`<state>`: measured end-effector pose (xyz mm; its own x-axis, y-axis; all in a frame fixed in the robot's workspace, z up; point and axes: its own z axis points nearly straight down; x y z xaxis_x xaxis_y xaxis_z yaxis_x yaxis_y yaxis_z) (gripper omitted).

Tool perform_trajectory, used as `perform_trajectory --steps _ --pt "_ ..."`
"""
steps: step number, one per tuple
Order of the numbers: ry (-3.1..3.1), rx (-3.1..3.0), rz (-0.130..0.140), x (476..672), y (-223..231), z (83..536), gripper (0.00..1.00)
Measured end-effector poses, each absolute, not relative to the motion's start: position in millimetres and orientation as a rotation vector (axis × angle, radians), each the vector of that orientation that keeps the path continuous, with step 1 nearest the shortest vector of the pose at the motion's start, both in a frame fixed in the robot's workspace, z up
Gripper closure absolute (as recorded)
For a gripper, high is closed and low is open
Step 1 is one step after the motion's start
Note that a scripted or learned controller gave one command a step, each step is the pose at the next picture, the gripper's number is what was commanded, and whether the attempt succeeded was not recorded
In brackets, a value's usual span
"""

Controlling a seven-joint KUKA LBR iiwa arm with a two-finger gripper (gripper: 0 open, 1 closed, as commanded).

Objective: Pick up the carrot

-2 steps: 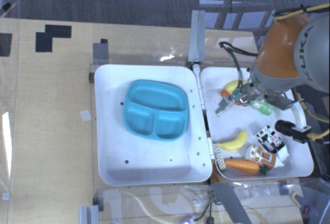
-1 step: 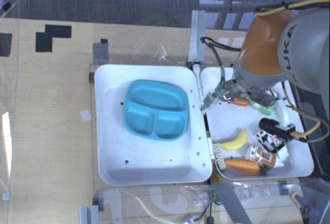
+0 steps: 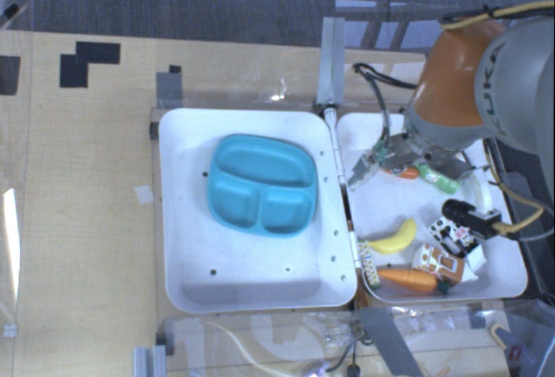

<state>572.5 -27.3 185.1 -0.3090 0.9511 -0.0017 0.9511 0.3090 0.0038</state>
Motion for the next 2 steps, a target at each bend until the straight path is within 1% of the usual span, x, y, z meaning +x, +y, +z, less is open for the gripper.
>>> perform_trajectory --steps 1,2 --pt "2.588 1.768 0.004 548.0 -88.1 218.2 0.0" --pt "2.589 1.767 0.004 548.0 -87.8 218.1 0.0"
